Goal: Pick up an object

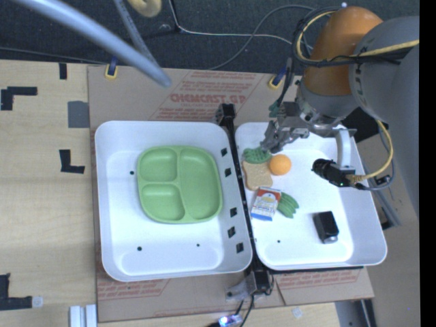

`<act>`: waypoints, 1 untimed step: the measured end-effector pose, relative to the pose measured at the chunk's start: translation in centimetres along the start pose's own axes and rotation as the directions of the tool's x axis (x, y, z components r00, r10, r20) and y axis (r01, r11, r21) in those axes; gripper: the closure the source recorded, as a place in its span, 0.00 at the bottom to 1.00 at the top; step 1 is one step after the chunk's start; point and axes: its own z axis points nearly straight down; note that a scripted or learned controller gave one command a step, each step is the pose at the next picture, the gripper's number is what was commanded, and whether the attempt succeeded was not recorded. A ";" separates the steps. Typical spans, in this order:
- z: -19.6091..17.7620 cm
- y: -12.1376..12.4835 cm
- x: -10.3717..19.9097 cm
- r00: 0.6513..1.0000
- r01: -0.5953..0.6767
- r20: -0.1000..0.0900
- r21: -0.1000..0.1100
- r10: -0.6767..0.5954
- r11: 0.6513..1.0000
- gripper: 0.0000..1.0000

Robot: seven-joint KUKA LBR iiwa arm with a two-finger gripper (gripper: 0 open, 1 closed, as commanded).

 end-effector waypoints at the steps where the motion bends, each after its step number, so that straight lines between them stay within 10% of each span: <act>1: 0.9 -0.9 5.0 1.000 -0.002 0.002 0.002 0.002 1.000 1.00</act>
